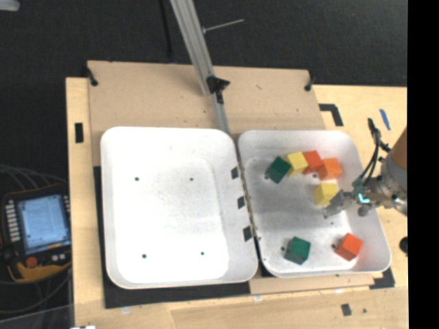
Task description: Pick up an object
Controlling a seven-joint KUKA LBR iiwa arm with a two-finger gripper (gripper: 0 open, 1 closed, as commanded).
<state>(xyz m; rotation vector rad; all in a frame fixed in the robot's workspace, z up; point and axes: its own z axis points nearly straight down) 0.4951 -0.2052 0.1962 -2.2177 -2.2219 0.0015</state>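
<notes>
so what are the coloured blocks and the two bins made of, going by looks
The blocks, such as the yellow block and the green block, look like painted wood or solid plastic: flat matte faces, crisp edges, though the blur leaves it open. The right bin and left bin look like thin moulded white plastic, with rounded corners and scuffed grey floors.

A tan wooden bench [192, 88] is seen w/ two white bins; the left bin [113, 204] sits beside the right bin [274, 141]. A handheld screen unit [38, 228] is seen at far left, and a metal pole [195, 40] is slanted up top.

Grey end effector [351, 203], cyan-lit, trailing dark cables, orange band above.
</notes>
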